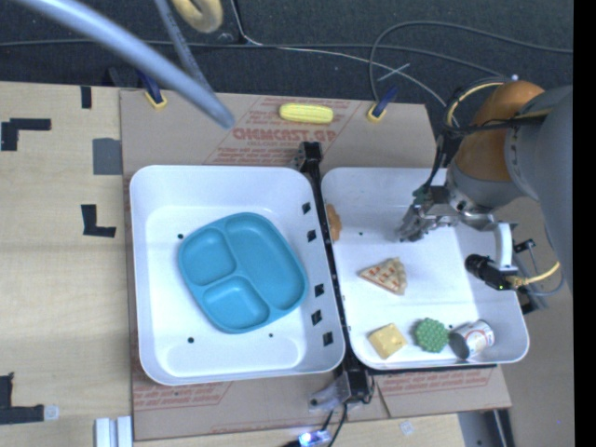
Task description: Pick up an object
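White plastic bins sit side by side on the bench; the left bin (149,250) carries a blue divided tray (242,270), the right bin (372,189) the loose pickables. The gripper (416,228) hangs low over bare floor above the pizza slice (385,276), probably lining up a descent. Whether its jaws are apart I cannot tell.
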You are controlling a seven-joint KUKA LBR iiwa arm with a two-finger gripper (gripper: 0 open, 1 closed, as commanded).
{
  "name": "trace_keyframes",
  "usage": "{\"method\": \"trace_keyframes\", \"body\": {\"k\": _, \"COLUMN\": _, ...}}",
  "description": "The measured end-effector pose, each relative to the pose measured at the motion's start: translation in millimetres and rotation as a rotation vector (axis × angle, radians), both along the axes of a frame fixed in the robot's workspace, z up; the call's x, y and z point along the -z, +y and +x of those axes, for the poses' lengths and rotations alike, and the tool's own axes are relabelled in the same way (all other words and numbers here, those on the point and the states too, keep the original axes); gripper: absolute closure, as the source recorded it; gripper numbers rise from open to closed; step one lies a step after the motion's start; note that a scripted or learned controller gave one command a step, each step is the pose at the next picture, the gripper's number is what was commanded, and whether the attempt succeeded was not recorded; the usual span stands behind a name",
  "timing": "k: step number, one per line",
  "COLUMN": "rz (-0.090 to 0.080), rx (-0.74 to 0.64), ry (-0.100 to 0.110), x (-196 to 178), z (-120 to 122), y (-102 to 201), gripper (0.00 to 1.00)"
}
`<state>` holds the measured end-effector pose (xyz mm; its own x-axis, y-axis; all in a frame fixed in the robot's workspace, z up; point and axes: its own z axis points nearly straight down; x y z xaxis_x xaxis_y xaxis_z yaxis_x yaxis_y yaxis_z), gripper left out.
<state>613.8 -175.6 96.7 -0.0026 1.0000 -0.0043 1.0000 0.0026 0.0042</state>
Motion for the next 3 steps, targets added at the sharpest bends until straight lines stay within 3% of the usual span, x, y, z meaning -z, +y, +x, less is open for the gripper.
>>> {"method": "trace_keyframes", "body": {"k": 2, "rz": 0.004, "rx": 0.001, "ry": 0.001, "x": -110, "z": 7, "y": 0, "gripper": 1.00}}
{"method": "trace_keyframes", "body": {"k": 3, "rz": 0.006, "rx": -0.004, "ry": 0.004, "x": -122, "z": 2, "y": 56, "gripper": 1.00}}
